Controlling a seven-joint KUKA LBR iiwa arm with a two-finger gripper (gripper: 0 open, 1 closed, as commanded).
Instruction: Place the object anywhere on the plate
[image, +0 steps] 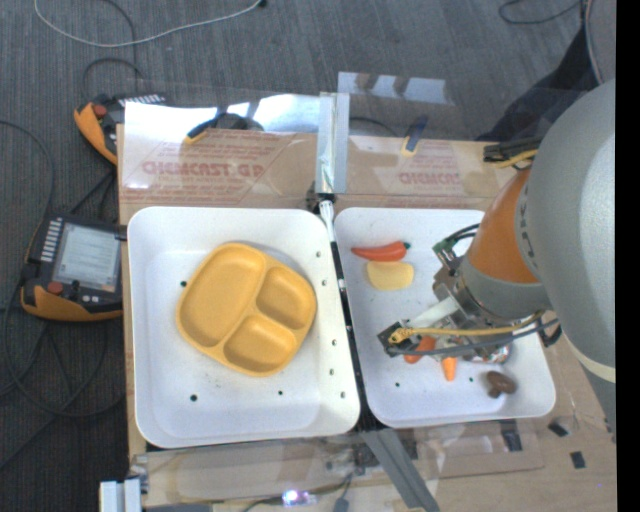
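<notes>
L bin (160, 400): yellow 3-compartment plate (247, 308) approx centre, set at a diagonal. R bin (400, 402): red pepper (381, 250) near top edge, pale yellow piece (390, 275) just below it. Arm (560, 220) in from view R, pincer (452, 348) over R bin's lower half. Small orange carrot (449, 369) just below pincer. Brown lump (498, 381) near bottom-R corner, apart from carrot.

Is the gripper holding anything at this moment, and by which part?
Cannot be told. The gripper is low in the right bin, over an orange piece, but no hold is visible.
</notes>
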